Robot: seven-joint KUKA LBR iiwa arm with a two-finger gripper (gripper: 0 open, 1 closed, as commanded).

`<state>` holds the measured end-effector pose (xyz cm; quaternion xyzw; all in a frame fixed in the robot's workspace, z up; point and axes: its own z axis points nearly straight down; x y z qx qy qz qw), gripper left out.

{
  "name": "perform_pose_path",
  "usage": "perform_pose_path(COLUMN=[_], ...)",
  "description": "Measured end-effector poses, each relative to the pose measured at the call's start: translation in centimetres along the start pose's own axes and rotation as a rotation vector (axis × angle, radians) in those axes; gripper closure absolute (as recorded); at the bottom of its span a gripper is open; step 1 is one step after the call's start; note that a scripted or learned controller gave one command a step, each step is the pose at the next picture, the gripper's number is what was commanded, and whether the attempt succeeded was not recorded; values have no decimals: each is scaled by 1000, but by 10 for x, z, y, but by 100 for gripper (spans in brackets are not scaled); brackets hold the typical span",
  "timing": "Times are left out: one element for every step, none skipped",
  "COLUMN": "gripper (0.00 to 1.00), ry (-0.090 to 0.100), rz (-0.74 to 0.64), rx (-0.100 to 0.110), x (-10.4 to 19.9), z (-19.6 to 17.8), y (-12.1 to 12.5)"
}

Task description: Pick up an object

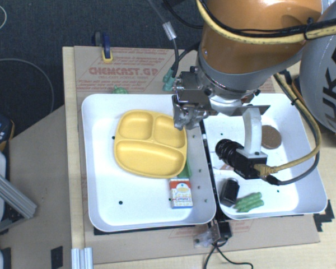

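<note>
I see the arm closest, above both bins. Its gripper hangs at the yellow tray edge; I cannot tell its state.

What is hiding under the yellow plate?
A green thing peeks out from beneath the yellow plate at its right edge, beside the small carton. The plate covers most of it, so what it is stays unknown.

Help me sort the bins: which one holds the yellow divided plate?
The left bin holds the yellow plate; the right bin holds a green pod.
</note>
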<state>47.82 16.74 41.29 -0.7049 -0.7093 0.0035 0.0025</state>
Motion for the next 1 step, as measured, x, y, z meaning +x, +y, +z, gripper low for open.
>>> perform_pose_path(gripper=[100], ry=[1], rz=[2], rx=[-10], x=[-3], z=[-14], y=[1])
